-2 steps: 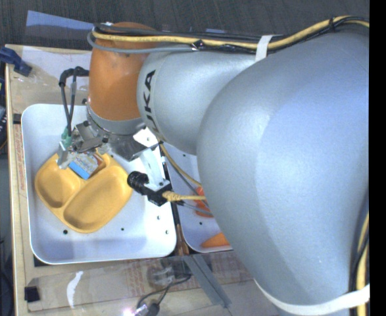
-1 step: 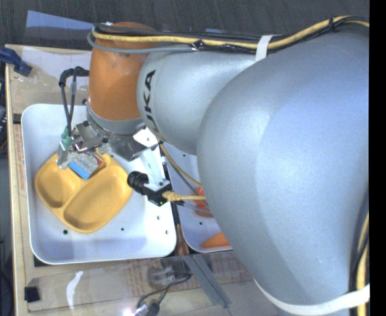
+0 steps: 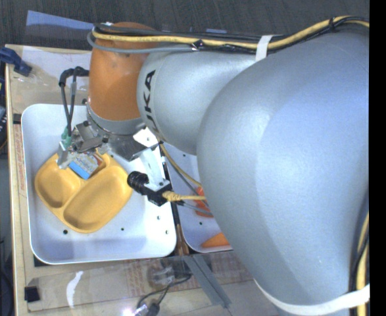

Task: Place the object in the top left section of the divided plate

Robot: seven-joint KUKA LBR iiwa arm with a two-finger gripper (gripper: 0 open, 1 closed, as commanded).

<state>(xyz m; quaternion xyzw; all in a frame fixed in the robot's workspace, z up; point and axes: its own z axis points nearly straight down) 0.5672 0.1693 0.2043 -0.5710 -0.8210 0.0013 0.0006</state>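
While the hand (image 3: pixel 81 151) hovers, grip unclear, one yellow plate (image 3: pixel 81 193), one blue object (image 3: pixel 82 170).

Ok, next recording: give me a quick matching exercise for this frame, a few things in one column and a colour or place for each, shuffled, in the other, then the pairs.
Things:
1. divided plate
2. left bin
3. band above the wrist
4. small object

Descriptions:
A. white, holds the plate
B. orange, on the arm
C. yellow, lying in the bin
D. blue, over the plate's upper section beneath the gripper

Pairs: 1-C, 2-A, 3-B, 4-D
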